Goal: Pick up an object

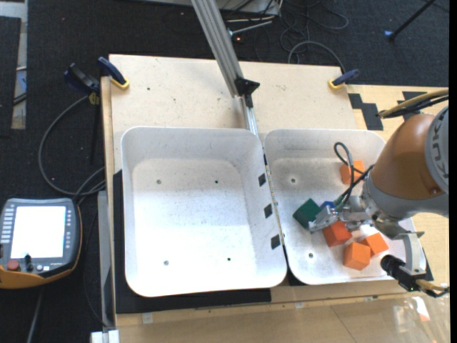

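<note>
The claw (334,219) is low in the right bin (300,152), between the green block (307,211) and an orange block (337,234). It seems mid-grasp; I cannot tell its state. Next it must close firmly, then lift.
</note>
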